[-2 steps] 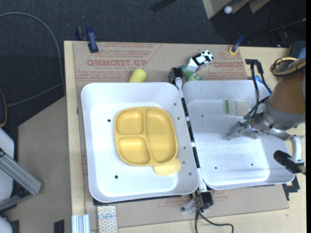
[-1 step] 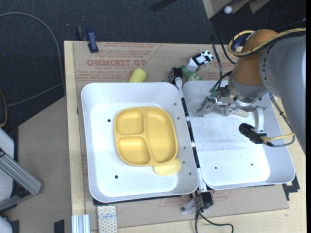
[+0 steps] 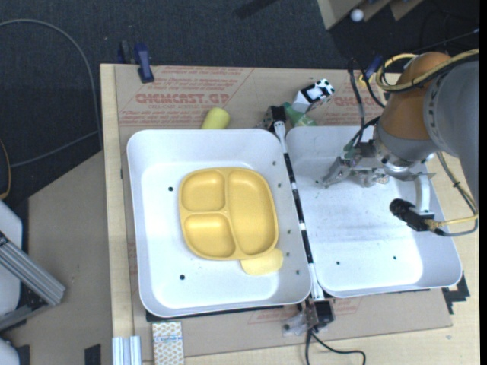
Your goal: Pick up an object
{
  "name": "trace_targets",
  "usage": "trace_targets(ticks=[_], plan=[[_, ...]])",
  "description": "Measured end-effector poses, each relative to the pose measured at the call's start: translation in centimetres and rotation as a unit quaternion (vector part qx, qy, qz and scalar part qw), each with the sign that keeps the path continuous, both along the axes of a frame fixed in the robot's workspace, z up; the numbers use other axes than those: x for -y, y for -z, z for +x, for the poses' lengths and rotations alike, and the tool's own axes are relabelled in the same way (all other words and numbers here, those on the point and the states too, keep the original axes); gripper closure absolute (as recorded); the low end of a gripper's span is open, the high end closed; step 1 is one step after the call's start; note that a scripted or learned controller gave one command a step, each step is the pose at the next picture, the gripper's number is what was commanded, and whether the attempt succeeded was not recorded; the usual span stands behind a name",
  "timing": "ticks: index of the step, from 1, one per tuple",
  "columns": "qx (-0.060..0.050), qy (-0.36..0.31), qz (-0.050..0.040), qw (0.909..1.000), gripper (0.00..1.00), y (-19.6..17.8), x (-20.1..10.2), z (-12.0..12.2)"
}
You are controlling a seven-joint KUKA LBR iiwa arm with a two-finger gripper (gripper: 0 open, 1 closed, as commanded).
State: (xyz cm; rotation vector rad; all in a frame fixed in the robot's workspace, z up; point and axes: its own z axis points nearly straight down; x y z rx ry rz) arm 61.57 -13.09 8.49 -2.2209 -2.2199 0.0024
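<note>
A yellow divided plate [image 3: 227, 211] lies in the middle of the left bin [image 3: 152, 166]. A pale yellow flat piece [image 3: 263, 263] pokes out from under the plate's near right edge. My gripper [image 3: 335, 174] hangs low over the far left part of the right bin [image 3: 380, 272], pointing towards the divider between the bins. Nothing shows in its grasp. The grey arm with its orange band [image 3: 415, 101] reaches in from the right.
Outside the bins, a small yellow object [image 3: 216, 118] lies on the cardboard behind the left bin. A black-and-white toy [image 3: 316, 92] and a green item [image 3: 294, 113] sit near the far corner between the bins. A blue clamp [image 3: 142, 61] holds the board's far left edge.
</note>
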Motion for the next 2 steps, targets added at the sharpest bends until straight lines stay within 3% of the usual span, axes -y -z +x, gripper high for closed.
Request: trace_targets(ticks=[1,2], plan=[[0.001,0.0,-0.0004,1.0,0.0,-1.9,4.6,5.1],[-0.003,0.0,0.0008,1.0,0.0,0.0,-2.8,5.0]])
